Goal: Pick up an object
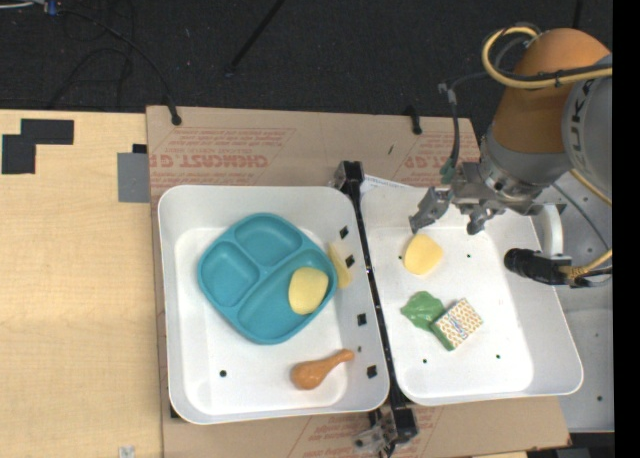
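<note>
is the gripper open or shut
Open: the gripper shows its two fingers spread apart above the right bin, with nothing between them.

Premises: robotics laboratory test station. Evidence: an industrial arm (pixel 545 96) with an orange band at the right of the frame; two white bins (pixel 190 246) set on flattened printed cardboard (pixel 260 151) at centre; loose black cables (pixel 130 36) on dark carpet along the top; a plywood bench surface (pixel 70 296) with black tape marks at upper left.
</note>
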`<move>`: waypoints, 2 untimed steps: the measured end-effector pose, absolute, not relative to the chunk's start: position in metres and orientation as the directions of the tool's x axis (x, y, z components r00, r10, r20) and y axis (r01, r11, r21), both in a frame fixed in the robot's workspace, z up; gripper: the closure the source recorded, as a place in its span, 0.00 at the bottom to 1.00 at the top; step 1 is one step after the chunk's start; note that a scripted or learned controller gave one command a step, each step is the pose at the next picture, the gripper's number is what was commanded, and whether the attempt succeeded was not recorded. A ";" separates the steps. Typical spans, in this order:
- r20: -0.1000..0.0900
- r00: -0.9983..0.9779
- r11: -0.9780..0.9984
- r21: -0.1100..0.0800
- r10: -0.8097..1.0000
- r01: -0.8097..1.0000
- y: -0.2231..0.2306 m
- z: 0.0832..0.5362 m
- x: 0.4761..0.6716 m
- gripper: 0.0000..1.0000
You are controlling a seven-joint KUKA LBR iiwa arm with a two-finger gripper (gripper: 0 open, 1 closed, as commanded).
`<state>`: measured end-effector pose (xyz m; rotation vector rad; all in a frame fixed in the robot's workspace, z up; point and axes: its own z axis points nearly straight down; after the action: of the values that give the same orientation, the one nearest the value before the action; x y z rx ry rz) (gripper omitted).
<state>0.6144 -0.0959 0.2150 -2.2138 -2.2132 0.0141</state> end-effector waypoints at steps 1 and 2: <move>0.001 -0.001 0.001 -0.003 1.000 1.000 -0.096 0.222 0.617 0.00; 0.001 0.000 0.000 -0.009 1.000 1.000 -0.097 0.158 0.615 0.00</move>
<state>0.6152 -0.0967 0.1575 -2.2163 -2.2165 0.0090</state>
